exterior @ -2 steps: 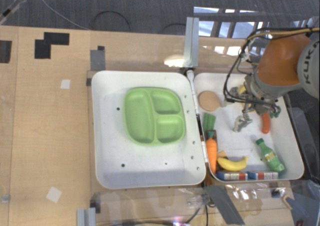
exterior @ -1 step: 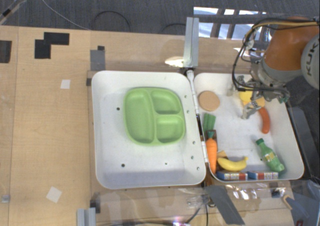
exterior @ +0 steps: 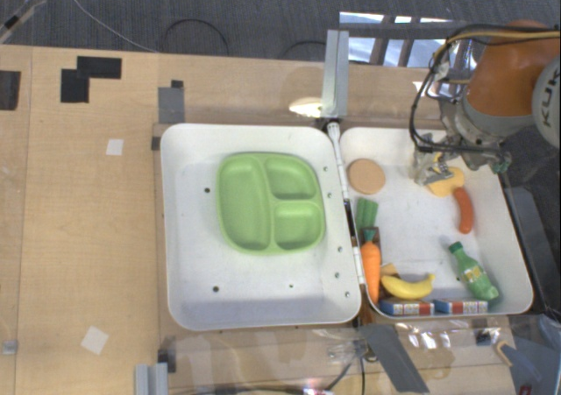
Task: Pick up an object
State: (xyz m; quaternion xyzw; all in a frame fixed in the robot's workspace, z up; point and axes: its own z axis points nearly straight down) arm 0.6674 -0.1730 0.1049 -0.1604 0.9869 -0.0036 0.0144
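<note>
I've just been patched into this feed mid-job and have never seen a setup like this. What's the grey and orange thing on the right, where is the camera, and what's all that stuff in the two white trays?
The grey and orange thing is a robot arm reaching in from the right. Its gripper hangs over the far part of the right bin, close above a small yellow item; I can't tell whether it has hold of it. The one camera is fixed above the bench, looking down at a slant. The left bin holds a green divided plate. The right bin holds toy food: a tan round disc, a red sausage, a green bottle, a carrot, a banana and a small green piece.
</note>
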